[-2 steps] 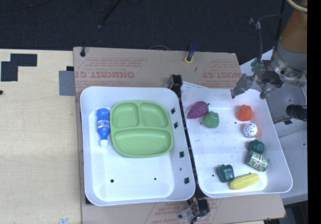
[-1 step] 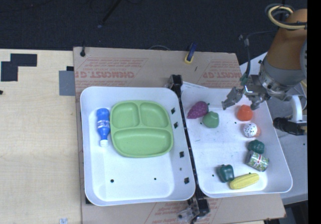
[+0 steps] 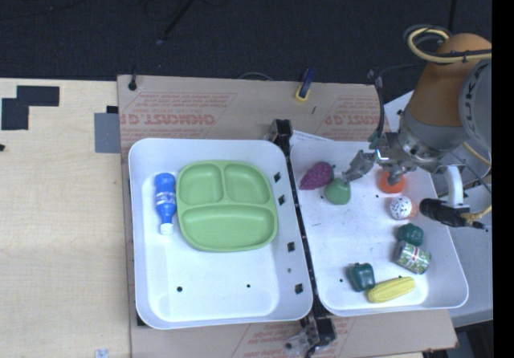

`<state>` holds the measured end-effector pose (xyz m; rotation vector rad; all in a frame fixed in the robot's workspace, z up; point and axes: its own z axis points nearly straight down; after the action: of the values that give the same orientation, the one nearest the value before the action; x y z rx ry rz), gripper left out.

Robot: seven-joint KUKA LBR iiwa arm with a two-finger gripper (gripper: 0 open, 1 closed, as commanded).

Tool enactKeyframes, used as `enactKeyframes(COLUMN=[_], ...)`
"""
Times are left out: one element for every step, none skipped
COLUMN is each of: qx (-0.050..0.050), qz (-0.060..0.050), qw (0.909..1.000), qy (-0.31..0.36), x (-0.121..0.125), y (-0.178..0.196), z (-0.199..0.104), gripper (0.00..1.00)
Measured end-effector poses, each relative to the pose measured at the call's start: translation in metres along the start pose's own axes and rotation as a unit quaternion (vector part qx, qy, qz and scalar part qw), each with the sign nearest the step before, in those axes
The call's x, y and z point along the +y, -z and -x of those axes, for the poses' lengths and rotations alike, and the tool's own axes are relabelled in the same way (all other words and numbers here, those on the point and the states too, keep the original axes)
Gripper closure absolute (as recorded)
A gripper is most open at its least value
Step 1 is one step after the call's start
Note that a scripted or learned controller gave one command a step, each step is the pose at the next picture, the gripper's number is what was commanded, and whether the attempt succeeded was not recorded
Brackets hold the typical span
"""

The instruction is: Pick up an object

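- From my remote station I see the gripper (image 3: pixel 359 164) low over the upper left part of the right bin (image 3: pixel 450 297), its tip just above a small green object (image 3: pixel 337 193).
- I cannot tell whether the jaws are apart or closed; nothing is visibly held between them.
- The green object lies close beside a purple piece (image 3: pixel 317 175), so I judge it the likely target of the pick.
- To do this step well, I would centre over the green object alone and descend straight, keeping the purple piece out of the closing path.
- An orange object (image 3: pixel 393 182) sits under the wrist; a speckled white ball (image 3: pixel 400 207) lies near, to the right.
- Well apart toward the near edge: a dark green piece (image 3: pixel 410 233), a small can (image 3: pixel 412 257), a green pepper (image 3: pixel 361 275) and a yellow corn cob (image 3: pixel 391 290).
- The left bin (image 3: pixel 209 300) carries a green divided plate (image 3: pixel 226 205) and a blue bottle (image 3: pixel 165 201); neither obstructs.
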<state>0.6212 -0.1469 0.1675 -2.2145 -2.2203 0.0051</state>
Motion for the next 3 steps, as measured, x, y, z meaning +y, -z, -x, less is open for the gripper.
enactKeyframes(qx=[0.000,0.000,0.000], qz=[0.000,0.000,0.001], qw=[1.0000,1.0000,1.0000], qy=[0.001,0.002,0.001], x=[0.001,0.001,0.002], y=[-0.044,-0.083,-0.070], z=[-0.005,-0.008,-0.007], gripper=[0.00,0.00,1.00])
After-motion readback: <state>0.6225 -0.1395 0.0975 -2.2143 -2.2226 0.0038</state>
